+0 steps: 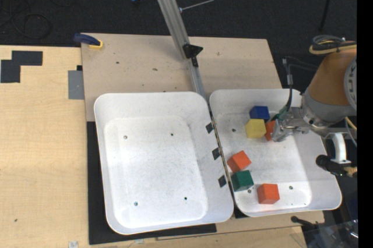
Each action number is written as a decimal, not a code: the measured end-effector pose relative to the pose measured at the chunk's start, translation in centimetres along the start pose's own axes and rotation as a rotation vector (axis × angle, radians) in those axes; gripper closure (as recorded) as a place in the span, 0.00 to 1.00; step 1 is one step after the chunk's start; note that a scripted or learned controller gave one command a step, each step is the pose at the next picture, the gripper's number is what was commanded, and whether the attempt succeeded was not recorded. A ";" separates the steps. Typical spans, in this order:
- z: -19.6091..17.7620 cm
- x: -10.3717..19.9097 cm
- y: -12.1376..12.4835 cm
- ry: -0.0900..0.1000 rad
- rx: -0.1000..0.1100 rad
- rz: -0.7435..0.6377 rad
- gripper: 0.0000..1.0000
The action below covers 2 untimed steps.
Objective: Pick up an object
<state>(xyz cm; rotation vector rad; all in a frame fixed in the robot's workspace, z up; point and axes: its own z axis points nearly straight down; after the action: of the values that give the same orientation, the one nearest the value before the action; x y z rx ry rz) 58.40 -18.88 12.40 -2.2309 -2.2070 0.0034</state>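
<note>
Tool [278,129] sits low in the right bin [309,197], just right of the yellow block [255,128], with something red-orange [270,129] showing between the two; whether it grips that piece or merely stands beside it I cannot tell, nor how it is set. Blue block [260,112] touches the yellow block from behind, so this tight cluster looks like the pick target. In front of the yellow block lie an orange block [239,160], green block [242,180] and another orange block [268,193], loosely spaced, likely easier picks; left bin [116,107] lies well to its left.
</note>
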 end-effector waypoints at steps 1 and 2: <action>-4.5 -0.6 -0.4 -0.002 -0.006 -0.004 1.00; -9.7 -0.7 -1.4 -0.002 -0.007 -0.002 1.00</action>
<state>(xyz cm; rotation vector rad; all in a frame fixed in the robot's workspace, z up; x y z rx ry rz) 56.99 -19.59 22.07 -2.2326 -2.2138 -0.0018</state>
